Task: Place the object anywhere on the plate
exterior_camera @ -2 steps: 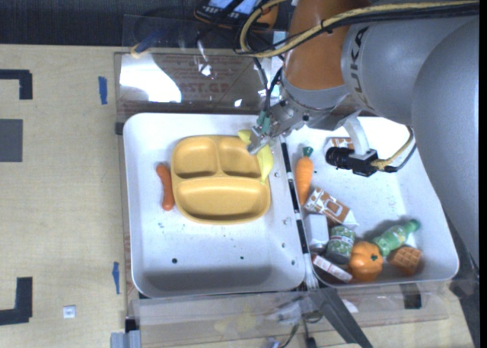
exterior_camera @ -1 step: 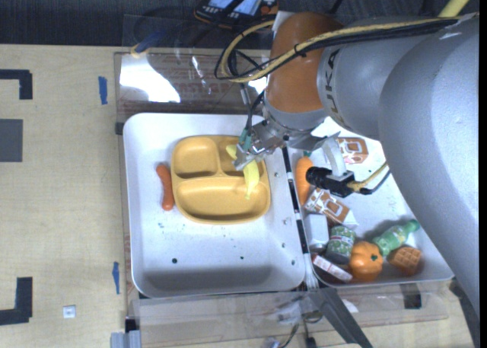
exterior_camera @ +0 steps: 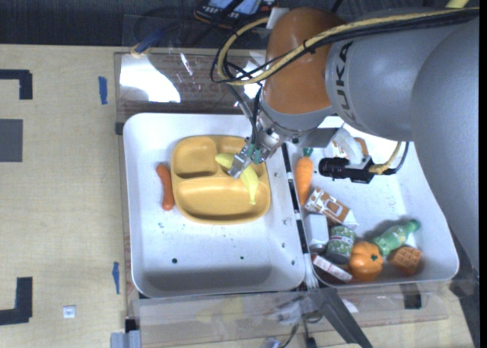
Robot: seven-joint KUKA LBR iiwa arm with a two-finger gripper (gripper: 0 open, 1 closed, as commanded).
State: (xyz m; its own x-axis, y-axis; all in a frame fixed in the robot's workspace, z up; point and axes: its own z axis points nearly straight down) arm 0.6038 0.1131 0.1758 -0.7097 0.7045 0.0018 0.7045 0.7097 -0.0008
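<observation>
Banana (exterior_camera: 242, 175) hangs over the yellow plate (exterior_camera: 217, 202), pinched in the pincer (exterior_camera: 249, 154).

Nearest the camera, the left bin (exterior_camera: 152, 263) has a wide bare floor below the plate, so there is open room there. The plate sits mid-bin with a sausage (exterior_camera: 165, 186) just beside its left rim. The yellow banana lies across the plate's right side, one end near the divider ridge, the other trailing toward the right rim; the pincer is clamped on its upper part, so I judge the carry done and only the release left. The rim and the bin wall beside it are close on the right, so dropping it inward looks safer. Across the wall, the carrot (exterior_camera: 303, 179) and other toys crowd the right bin (exterior_camera: 434, 209).
</observation>
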